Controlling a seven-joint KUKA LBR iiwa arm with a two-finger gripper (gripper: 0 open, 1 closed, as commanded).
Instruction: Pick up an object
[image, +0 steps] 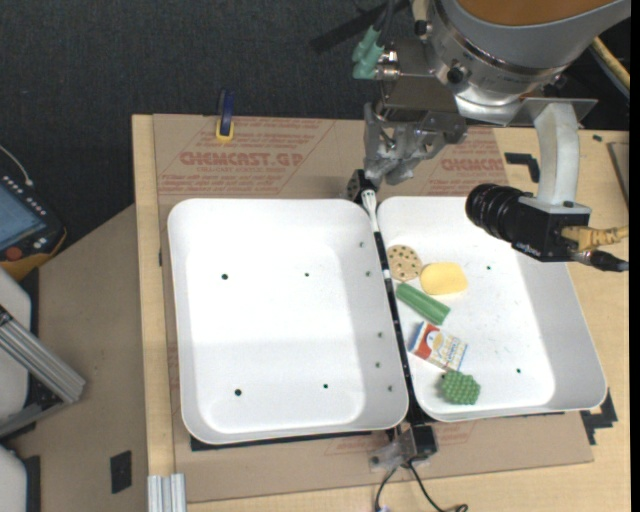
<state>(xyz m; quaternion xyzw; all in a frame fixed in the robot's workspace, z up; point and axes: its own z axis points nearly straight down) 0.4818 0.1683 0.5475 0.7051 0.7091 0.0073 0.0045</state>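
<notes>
The left bin (270, 320) carries nothing to grasp; the pickable things all sit in the right bin (530, 330), crowded against its left wall. From the left: a speckled round cookie (403, 262) at about ten o'clock in that bin, a green stick (423, 302) just below it, a yellow lump (444, 279) touching the stick's upper end, a small printed packet (440, 348) toward seven o'clock, and a knobbly green piece (460, 387) below the packet.

The gripper (398, 165) hangs above the far rim at twelve o'clock, over the seam between the bins; whether its jaws are spread or closed I cannot tell.

Likely trouble: a descent here meets the rim, and among such close neighbours the fingers may straddle two pieces or knock one aside.
</notes>
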